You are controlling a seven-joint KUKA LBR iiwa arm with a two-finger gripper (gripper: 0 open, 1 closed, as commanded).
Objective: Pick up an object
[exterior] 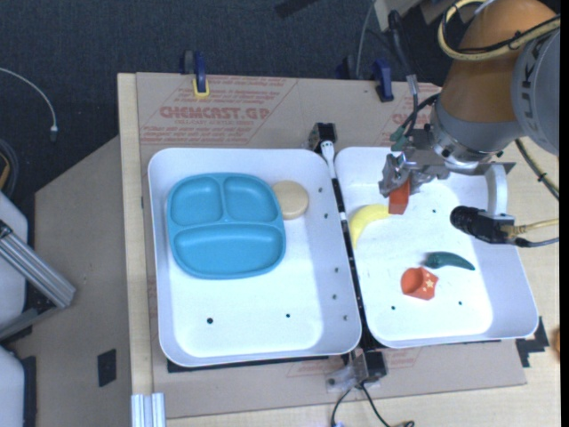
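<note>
cardboard-covered tabletop [267,105] carries two bins, and the hand [397,188] grips an orange block [397,200], seemingly lifting it near the right bin's [498,314] far edge.

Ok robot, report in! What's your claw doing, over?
Gripper over right bin, shut on small orange-red piece. Banana just below-left. Red pepper and green pepper lie apart.

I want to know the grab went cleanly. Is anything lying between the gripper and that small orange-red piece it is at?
Nothing visible does. The gripper already has the orange-red piece between its fingers, above the right bin. The yellow banana lies just beside it, to the camera's left, not in between.
</note>
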